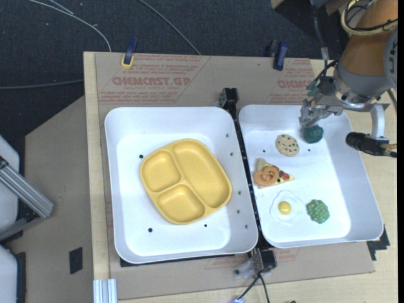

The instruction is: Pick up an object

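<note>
Green and knobbly, a toy broccoli (317, 211) sits nearest me in the right bin (360, 188), well below the claw and a touch to its right; beside it lies a fried egg (285, 207), and further up a pizza slice (270, 175), then a cookie (287, 145) just down and left of the claw. The gripper (312, 124) hangs at the far end of that bin, right over a small dark teal object (312, 133) that pokes out beneath its tips. Whether the claw is spread or pinching that piece, I cannot tell from here; the fingers merge with the wrist hardware. The teal thing looks to me like light moulded plastic, stiff and a bit slick, small enough to squirt sideways if squeezed off-centre, so I would take it across its widest middle. Nothing about it seems fragile. Away to the claw's left, in the other bin (120, 131), rests a yellow divided plate (184, 180), well apart from all this.
</note>
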